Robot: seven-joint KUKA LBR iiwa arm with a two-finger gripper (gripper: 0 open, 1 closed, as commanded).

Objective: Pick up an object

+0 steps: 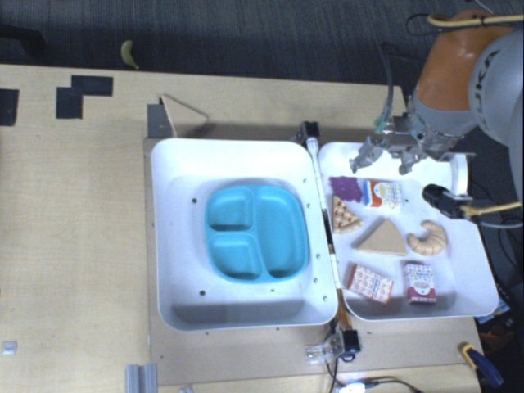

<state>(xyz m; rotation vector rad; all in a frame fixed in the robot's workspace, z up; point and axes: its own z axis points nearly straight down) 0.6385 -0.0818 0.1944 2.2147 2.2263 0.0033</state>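
1. End effector (383, 160) spread, nothing between fingers, hanging over far end of right bin (483, 277).
2. In right bin, just below end effector: purple item (345, 188) touching white-orange packet (382, 193).
3. Nearer from there: pizza slice (345, 215), tan wedge (384, 239), croissant (429, 237).
4. Near end of right bin: two red-white cartons (369, 283) (420, 283), apart.
5. Left bin (176, 244) beside right bin, holding blue divided tray (255, 231).
6. Both bins on table (74, 244).
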